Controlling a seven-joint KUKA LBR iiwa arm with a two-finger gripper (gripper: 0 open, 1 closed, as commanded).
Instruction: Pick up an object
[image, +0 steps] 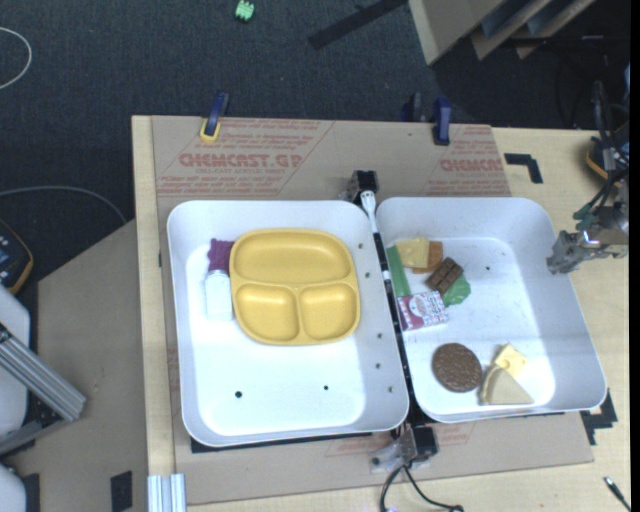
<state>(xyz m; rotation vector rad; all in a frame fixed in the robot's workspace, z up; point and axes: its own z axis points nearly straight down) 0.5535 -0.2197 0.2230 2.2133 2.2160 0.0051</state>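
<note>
jaws (566, 252) hovering at frame right over right bin (560, 300) rim, state: cannot tell | candidate: brown round cookie (457, 367) lying lower middle of that bin, beside pale wedge (508, 378) | handling: looking light, stiff, flat; pinching across its edges seeming best

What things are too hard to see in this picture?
- Purple thing and white bottle, camera view: partly tucked under the yellow plate.
- End effector, camera view: small and blurry by the right bin wall, so its fingers cannot be made out.
- Red packet, camera view: print too small to read.
</note>
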